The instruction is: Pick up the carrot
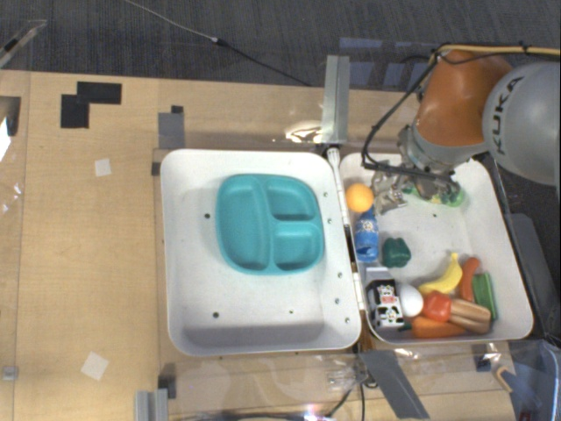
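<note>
A divided tray (267, 223) lies in the left bin (188, 314), while the carrot (436, 328) lies along the right bin's (513, 261) near edge, beside a banana (445, 276).

The robot arm (517, 121) is big, round and smooth. Most of it is grey, with a fat shiny orange band (458, 102) near the end. Black letters are printed on the grey part. Thin black cables (394, 117) loop down from the band. Below it sits a grey ring, then small silvery metal parts.
</note>
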